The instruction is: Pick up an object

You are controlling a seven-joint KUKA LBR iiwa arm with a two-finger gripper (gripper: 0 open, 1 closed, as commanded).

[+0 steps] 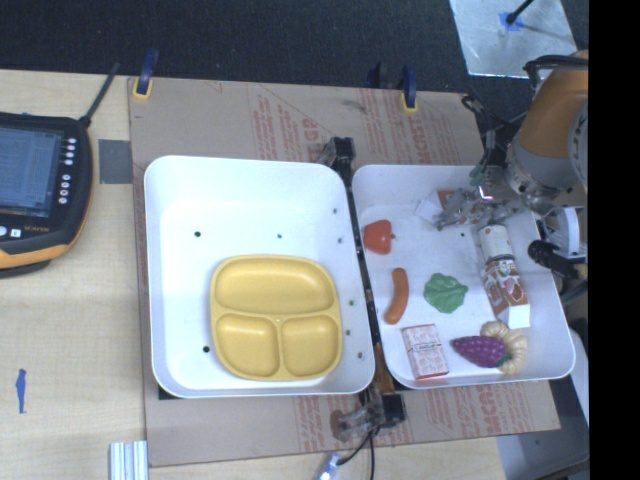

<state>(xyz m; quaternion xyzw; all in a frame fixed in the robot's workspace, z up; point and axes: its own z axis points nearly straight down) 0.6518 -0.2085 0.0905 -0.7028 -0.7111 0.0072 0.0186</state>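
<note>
The end effector (462, 211) sits at the upper right of the frame, low over the upper part of the right bin (400, 183), with the arm (548, 128) coming in behind it from the right edge. Whether it is spread or pressed together I cannot tell; the metal parts blur into the white floor, and nothing is visibly pinched.

The candidates all lie in that bin. A bottle (499, 271) lies on its side just below the end effector, nearest to it. Toward the left wall are a tomato (377, 236) and a sausage (397, 295); a green leaf (445, 293) lies mid-bin; a box (425, 351), grapes (479, 349) and a pale ring (512, 345) crowd the lower edge. The left bin (170, 268) holds a yellow tray (275, 316).

Likely trouble: the bottle is round and could roll out of a closing pinch. A descent here may meet bare floor between items. The grapes and ring touch, so one may drag the other.
</note>
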